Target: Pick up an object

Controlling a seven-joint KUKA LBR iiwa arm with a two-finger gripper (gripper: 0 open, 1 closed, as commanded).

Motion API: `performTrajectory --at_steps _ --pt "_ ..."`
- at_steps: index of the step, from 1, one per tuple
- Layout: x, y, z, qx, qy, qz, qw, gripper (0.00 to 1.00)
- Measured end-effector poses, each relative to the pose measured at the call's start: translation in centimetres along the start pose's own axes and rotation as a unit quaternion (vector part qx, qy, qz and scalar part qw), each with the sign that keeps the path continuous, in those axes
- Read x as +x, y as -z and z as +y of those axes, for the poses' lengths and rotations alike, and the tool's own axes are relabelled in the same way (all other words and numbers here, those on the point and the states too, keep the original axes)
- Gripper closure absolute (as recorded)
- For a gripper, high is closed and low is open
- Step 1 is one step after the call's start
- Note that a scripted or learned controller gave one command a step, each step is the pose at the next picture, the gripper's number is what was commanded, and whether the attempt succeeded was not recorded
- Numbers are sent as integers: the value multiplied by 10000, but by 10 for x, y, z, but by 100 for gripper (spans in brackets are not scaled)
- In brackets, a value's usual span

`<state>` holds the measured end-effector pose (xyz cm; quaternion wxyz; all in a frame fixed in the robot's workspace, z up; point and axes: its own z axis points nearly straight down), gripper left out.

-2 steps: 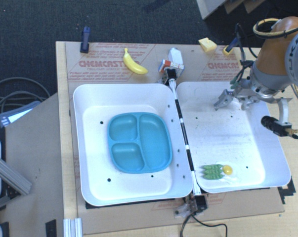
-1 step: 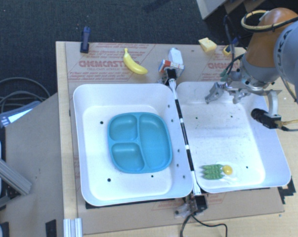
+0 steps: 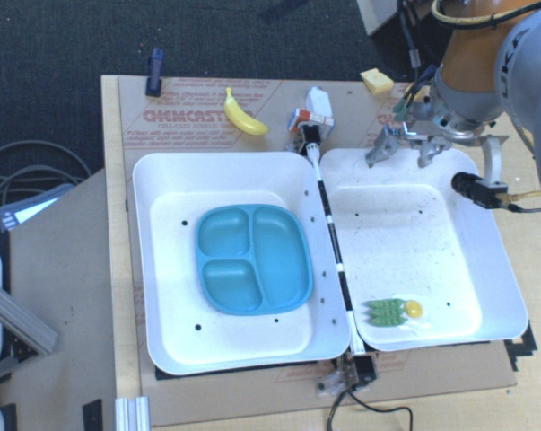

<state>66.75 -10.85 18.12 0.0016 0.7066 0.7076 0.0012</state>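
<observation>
A small green and yellow object [image 3: 392, 311] lies near the front edge of the right bin [image 3: 485, 268]. A blue divided plate [image 3: 253, 259] rests in the middle of the left bin [image 3: 162, 241]. My gripper [image 3: 403, 151] hangs over the back rim of the right bin, far from the green and yellow object. Its two fingers [image 3: 379, 150] are spread apart with nothing between them.
A yellow banana [image 3: 242, 116], a small carton [image 3: 311, 114] and a yellow sponge piece [image 3: 377, 82] lie on the cardboard behind the bins. A blue clip [image 3: 154, 70] sits at the back left. Cables lie on the floor at left.
</observation>
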Motion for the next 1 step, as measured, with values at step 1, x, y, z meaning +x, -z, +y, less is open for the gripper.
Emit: performTrajectory --at_steps 1 --pt "6 -69 -2 40 -3 9 10000 0"
